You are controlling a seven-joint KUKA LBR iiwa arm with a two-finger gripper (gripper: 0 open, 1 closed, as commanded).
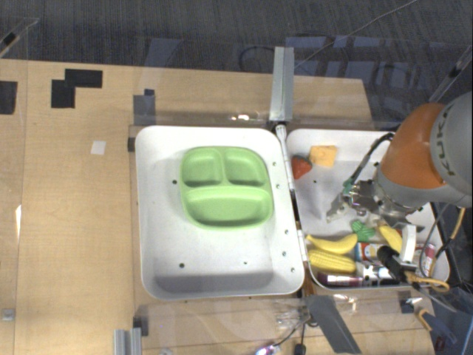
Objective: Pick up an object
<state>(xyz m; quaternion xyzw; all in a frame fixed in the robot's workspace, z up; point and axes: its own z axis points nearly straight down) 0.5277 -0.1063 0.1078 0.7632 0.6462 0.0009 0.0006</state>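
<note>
Grey metal, our gripper [346,204] hangs low in the right bin [332,136]; we cannot tell its state. Just below lie yellow bananas [331,248], heaped against the near wall, likely candidates. The green tray [224,186] fills the left bin [159,220].

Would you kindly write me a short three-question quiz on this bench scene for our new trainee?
1. True or false: the green divided plate lies in the left bin.
2. Which bin is the gripper over? A) left B) right C) neither
3. Fill in: the orange-yellow block sits near the right bin's ____ wall.

Key: 1 true. 2 B. 3 far; the red item lies beside the block, and the bananas lie at the near wall.
</note>
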